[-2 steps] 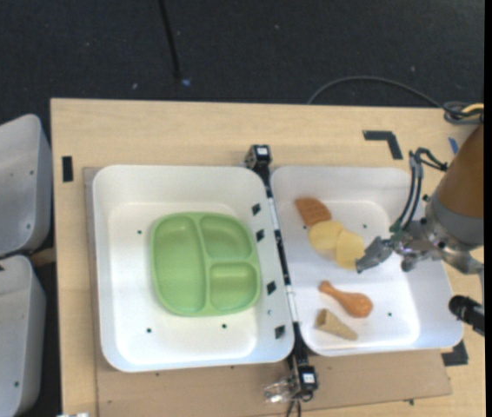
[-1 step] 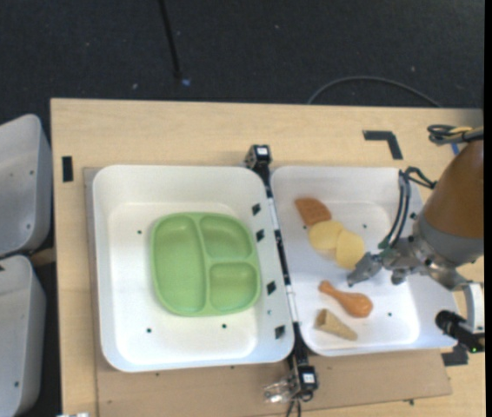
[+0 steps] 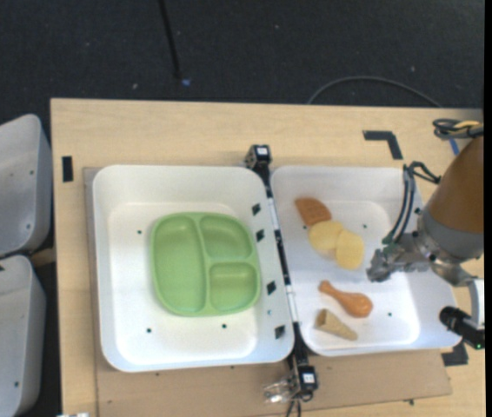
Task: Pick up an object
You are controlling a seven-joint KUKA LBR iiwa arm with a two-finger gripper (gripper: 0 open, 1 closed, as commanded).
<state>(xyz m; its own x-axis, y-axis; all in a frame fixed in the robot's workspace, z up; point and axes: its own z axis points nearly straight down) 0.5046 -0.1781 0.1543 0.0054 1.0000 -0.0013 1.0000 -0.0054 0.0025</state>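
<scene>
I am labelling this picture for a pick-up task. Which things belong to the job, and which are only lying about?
Belonging to the job:
- gripper, low in the right bin
- yellow pieces
- orange-brown piece
- orange drumstick-shaped piece
- tan wedge

Only lying about:
- green divided plate in the left bin
- black cable

A robotics lab: wooden bench (image 3: 185, 133), twin white bins (image 3: 107, 233), cabling (image 3: 359, 85).

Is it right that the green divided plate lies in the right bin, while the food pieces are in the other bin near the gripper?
Not quite: the camera view shows the green divided plate in the left bin. The food pieces lie in the right bin, near the gripper.
</scene>
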